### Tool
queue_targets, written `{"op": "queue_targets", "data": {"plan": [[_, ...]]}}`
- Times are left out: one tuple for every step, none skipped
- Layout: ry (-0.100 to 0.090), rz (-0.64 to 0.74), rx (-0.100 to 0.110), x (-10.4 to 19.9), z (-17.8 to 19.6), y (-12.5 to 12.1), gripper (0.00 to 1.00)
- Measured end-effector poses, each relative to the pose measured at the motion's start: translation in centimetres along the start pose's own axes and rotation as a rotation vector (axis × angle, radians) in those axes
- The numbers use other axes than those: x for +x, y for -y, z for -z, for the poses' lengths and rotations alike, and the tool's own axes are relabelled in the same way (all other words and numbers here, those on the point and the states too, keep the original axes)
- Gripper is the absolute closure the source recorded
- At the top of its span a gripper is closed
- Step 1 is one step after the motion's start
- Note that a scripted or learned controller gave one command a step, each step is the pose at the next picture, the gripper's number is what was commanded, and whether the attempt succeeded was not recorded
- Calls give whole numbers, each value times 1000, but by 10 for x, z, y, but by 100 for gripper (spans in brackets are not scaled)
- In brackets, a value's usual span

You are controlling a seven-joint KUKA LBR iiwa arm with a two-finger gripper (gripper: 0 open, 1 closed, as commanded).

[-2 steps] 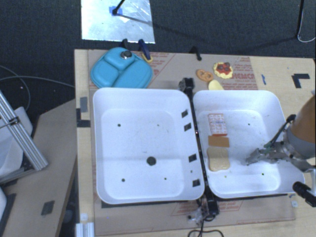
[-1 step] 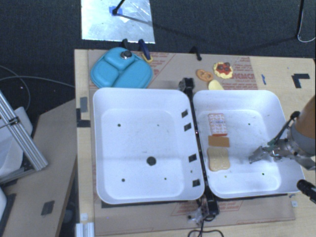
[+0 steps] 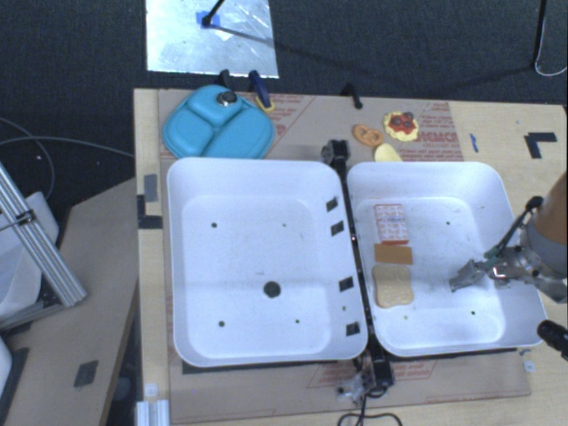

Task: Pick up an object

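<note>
1. Blue divided tray [image 3: 219, 128]: it is sitting on the desk [image 3: 497, 127] behind the left bin, well apart from the work.
2. Left bin [image 3: 191, 185]: it is carrying one small dark disc [image 3: 272, 289] near the middle of its floor; you are seeing plenty of bare room around it.
3. Divider between the bins: black clips are lining the shared rims, so you are risking a snag if the arm crosses low here.
4. Toy foods on the desk: a pretzel-like piece [image 3: 366, 135], a round pizza-like piece [image 3: 401, 125] and a yellow piece [image 3: 387, 153] are lying just behind the right bin.
5. Right bin [image 3: 479, 177]: three flat pieces are lying in a column near its left wall, a red-printed card [image 3: 390, 222], a brown slab [image 3: 393, 254] and a pale toast slice [image 3: 393, 286]. The slab appears to be touching the toast.
6. Risk: these candidates are lying flat and crowded together, so the jaws are likely to slide over one or nudge its neighbour toward the wall.
7. Gripper [image 3: 465, 279]: it is hovering low over bare floor, right of the toast and apart from it; you cannot tell from this angle how the jaws are set, and nothing is showing between them.
8. Room: open floor is lying between gripper and toast; the right rim is sitting close behind the wrist.
</note>
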State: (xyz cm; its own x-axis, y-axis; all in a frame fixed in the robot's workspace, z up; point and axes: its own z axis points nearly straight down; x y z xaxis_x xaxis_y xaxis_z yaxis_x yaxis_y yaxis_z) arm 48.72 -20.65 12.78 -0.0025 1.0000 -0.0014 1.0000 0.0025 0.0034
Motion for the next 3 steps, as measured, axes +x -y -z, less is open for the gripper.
{"op": "queue_targets", "data": {"plan": [[1,1,-3,0,10,-1,100],[2,2,-7,0,21,-2,100],[0,-2,2,0,12,0,100]]}}
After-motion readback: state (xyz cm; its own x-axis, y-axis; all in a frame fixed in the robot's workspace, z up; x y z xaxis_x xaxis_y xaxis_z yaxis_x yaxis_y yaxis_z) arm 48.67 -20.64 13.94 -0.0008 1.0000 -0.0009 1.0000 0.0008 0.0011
